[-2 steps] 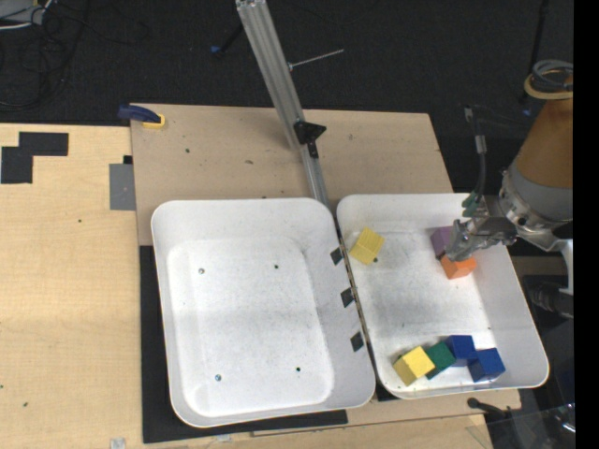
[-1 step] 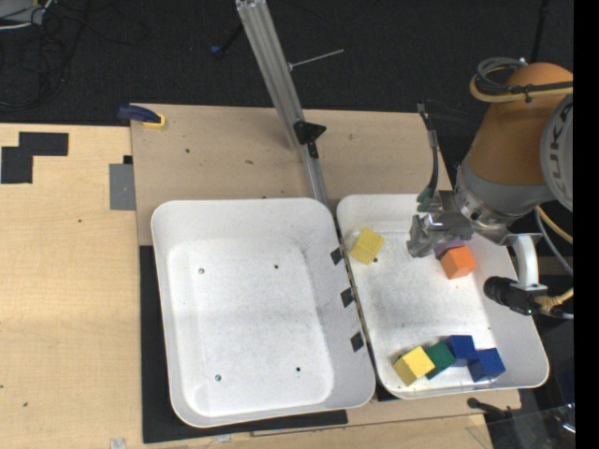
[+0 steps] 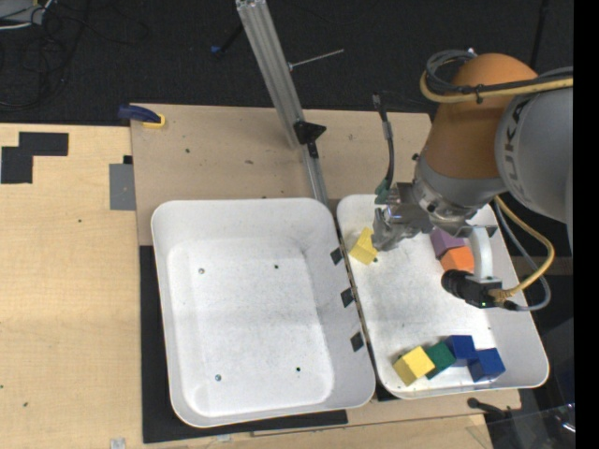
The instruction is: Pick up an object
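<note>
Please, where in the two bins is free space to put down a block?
The left bin has a bare floor throughout. In the right bin, the middle floor is free, between the yellow block at the gripper and the block cluster near the front rim. Crowded: under the arm.

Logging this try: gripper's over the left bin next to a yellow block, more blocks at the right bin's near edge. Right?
Not quite: the gripper is over the right bin, not the left. The camera view shows it there beside the yellow block, with more blocks at that bin's near edge.
</note>
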`<action>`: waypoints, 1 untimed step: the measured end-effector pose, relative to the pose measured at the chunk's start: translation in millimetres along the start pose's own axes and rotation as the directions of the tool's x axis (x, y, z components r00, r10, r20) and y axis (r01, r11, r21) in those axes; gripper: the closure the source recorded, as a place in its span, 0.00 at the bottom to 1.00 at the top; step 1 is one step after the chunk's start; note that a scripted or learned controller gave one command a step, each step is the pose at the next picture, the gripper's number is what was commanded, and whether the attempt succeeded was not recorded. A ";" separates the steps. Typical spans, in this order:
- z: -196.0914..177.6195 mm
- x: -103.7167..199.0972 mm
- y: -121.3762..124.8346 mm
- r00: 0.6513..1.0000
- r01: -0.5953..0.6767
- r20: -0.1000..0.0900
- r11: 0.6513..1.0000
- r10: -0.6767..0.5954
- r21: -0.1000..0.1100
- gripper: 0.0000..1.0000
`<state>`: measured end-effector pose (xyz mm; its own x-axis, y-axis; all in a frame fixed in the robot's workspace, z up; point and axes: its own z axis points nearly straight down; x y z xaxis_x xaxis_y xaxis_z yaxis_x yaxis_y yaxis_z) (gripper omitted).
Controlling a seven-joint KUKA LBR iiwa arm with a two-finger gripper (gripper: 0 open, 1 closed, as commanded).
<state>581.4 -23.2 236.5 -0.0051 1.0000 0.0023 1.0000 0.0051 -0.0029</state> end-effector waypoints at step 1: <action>0.4 37.9 25.4 1.000 -0.002 0.002 1.000 0.002 -0.002 1.00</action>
<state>606.7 14.8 236.1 -0.0028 1.0000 -0.0001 1.0000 0.0028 -0.0011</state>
